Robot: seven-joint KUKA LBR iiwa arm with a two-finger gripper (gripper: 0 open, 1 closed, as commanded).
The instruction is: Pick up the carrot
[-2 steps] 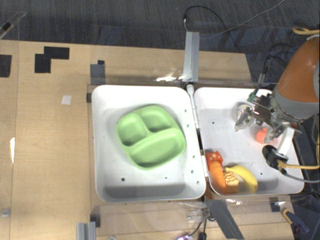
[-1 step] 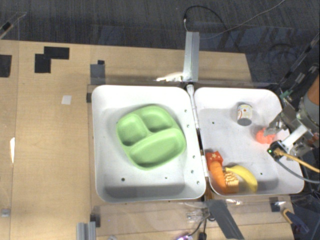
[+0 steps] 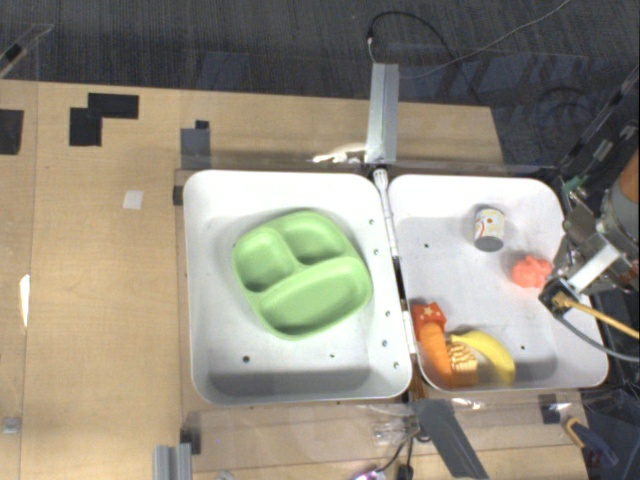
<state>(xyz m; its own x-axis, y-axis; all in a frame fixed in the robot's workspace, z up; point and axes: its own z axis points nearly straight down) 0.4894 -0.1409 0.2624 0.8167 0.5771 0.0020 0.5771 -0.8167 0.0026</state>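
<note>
Finding: the carrot (image 3: pixel 436 346) lies in the right bin (image 3: pixel 450 203), packed into its near left corner and running lengthwise along the dividing wall. A red item (image 3: pixel 428 315) touches its far end and a banana (image 3: pixel 492 354) crowds its right flank, so you have little free room on either side for a grasp. The tool (image 3: pixel 590 253) hangs at the bin's right edge, well apart from the carrot, with nothing visibly in its hold. From this angle you cannot tell whether it is open or closed. A pink item (image 3: pixel 531 271) sits just beside it, and a small can (image 3: pixel 488 229) stands farther in. The left bin (image 3: pixel 205 298) carries a green divided plate (image 3: pixel 300 268). Judgement: the pick is not yet begun. You must cross the bin to reach the corner, and you should expect the wall and the neighbours to hinder the closing.
</note>
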